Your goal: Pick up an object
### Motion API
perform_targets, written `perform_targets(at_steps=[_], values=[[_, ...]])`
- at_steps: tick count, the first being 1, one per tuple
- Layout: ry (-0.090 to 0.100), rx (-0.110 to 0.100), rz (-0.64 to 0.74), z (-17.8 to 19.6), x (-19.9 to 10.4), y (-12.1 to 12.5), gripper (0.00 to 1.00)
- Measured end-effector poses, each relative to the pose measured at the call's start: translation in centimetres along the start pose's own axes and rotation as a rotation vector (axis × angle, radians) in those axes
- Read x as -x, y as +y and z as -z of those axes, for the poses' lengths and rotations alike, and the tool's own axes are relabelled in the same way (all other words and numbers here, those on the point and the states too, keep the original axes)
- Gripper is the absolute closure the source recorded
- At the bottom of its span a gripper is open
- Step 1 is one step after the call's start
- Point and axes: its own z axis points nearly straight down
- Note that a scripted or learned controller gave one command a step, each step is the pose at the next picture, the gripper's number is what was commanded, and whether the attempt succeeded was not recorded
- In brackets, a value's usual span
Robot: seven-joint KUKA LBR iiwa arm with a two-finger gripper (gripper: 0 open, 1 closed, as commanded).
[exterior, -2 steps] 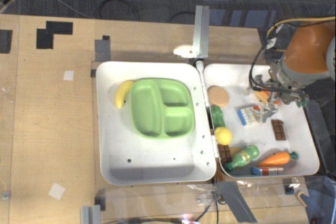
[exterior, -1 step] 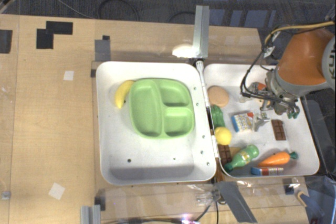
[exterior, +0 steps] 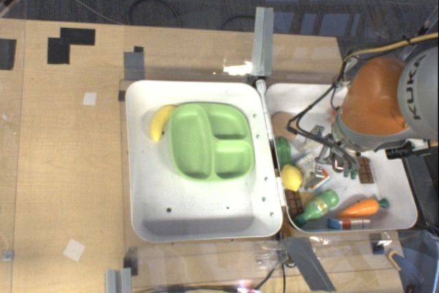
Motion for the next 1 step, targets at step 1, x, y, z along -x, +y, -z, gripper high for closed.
perform_targets(at_steps=[1], values=[[-0.018,0.001,0.007,1.46,0.53,0.13,1.0]])
